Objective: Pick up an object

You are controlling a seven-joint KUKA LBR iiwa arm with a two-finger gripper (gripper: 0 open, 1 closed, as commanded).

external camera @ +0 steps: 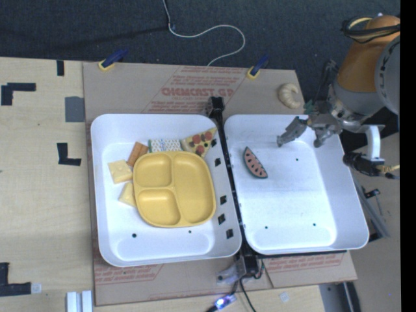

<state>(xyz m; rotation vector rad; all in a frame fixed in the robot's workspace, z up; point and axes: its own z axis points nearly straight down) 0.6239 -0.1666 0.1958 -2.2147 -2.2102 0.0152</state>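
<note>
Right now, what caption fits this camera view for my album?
Two-finger gripper open above the right white bin, near a red watermelon-slice toy; yellow divided plate in the left white bin.

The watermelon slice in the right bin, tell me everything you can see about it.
The watermelon slice is a small toy wedge, red on its face with dark seed dots and a green rind along one curved edge. It looks like plastic or rubber. It lies flat on the floor of the right bin, in the upper left part, running diagonally. Nothing else touches it; the gripper is off to its right.
</note>
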